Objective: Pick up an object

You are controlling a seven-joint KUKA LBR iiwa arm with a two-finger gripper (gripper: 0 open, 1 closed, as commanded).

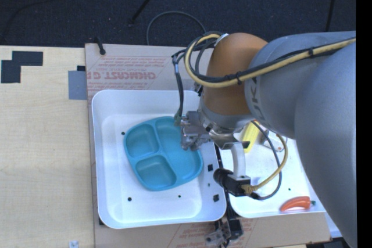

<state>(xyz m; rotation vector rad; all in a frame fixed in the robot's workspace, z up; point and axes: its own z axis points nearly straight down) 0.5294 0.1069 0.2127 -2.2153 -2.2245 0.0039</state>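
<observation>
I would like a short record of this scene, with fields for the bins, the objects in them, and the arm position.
left bin: holds a blue divided plate, three compartments
right bin: holds an orange object near the front edge and a yellow object, partly hidden by the arm
arm: reaches in from the right, orange band above the wrist
gripper: over the plate's right edge
grasp: cannot tell
</observation>
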